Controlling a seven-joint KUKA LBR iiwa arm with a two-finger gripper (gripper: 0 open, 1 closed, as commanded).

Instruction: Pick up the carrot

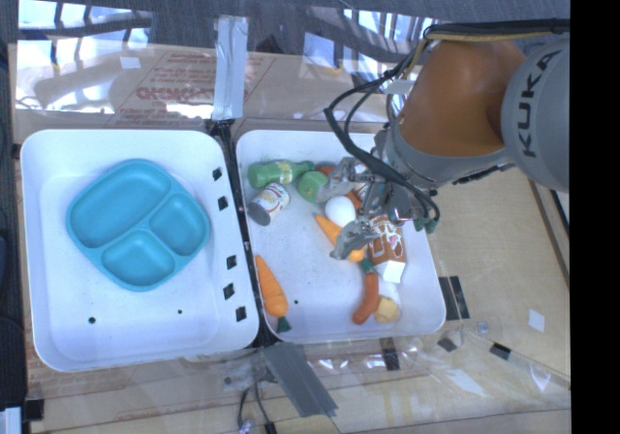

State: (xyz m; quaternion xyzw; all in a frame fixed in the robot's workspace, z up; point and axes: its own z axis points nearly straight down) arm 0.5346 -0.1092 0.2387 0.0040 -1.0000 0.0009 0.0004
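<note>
From the overhead camera view I see my gripper [360,232] low in the right bin [300,321], hanging from the orange-banded arm [455,98] that enters from three o'clock. It sits over the pile of toy food at the bin's centre, its metal tips just beside a small orange piece [329,227] and a white egg [339,208]; how wide it stands and whether it has caught anything I cannot tell, since the wrist and cables hide it. The carrot [272,289] I take for my target lies well apart, at about seven o'clock from the gripper, tucked along the bin's left wall with its green end toward the near corner. I judge that wall will crowd one side of any grasp. The left bin [58,325] carries a blue divided plate [139,222], irrelevant here.
</note>
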